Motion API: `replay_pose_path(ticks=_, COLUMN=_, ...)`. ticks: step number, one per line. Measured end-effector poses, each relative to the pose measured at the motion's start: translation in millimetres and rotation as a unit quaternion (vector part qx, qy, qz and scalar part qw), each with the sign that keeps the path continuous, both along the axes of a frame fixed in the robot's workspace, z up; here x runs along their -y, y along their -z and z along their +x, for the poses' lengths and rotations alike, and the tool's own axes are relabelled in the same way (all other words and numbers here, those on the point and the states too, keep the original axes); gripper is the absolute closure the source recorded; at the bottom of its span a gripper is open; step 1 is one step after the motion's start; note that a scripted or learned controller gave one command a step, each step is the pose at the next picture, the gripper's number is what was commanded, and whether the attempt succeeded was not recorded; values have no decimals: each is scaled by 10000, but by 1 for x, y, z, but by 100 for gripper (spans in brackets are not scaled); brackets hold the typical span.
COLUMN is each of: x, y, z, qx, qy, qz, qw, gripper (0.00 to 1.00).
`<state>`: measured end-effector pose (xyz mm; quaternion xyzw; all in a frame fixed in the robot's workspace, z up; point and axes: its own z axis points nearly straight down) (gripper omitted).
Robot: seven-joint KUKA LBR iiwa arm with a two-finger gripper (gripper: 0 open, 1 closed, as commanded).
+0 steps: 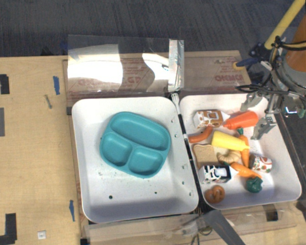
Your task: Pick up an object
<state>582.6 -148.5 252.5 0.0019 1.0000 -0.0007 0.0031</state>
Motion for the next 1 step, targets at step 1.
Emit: replay_pose_path(ticks=1, x=15, y=154, z=20, qx=12, qy=-1689, qz=-11, qw=9856, gripper=0)
